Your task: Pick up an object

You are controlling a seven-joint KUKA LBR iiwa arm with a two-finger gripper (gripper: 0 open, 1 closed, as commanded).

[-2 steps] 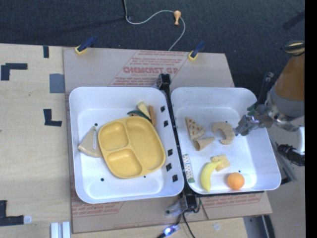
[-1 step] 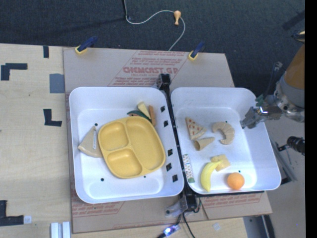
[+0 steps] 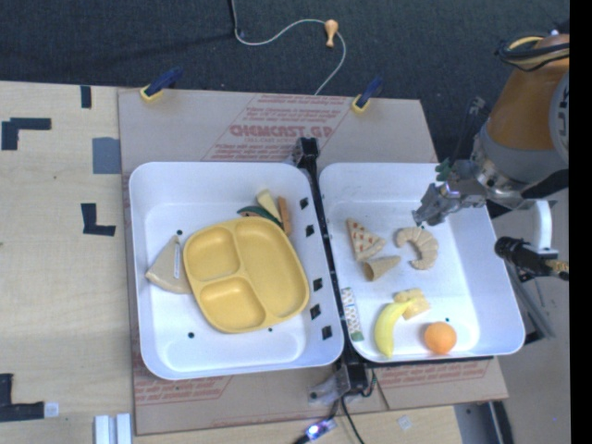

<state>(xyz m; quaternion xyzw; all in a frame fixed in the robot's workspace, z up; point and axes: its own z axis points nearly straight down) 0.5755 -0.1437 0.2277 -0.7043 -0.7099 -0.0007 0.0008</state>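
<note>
Gripper (image 3: 431, 211) hovered over right bin (image 3: 495, 285), just far of croissant (image 3: 421, 247) — likely lining up descent; finger state unclear, cannot tell — nothing seen held.

Grey arm (image 3: 518, 160), orange band above wrist, dark metal gripper (image 3: 431, 213), black side fitting
</note>
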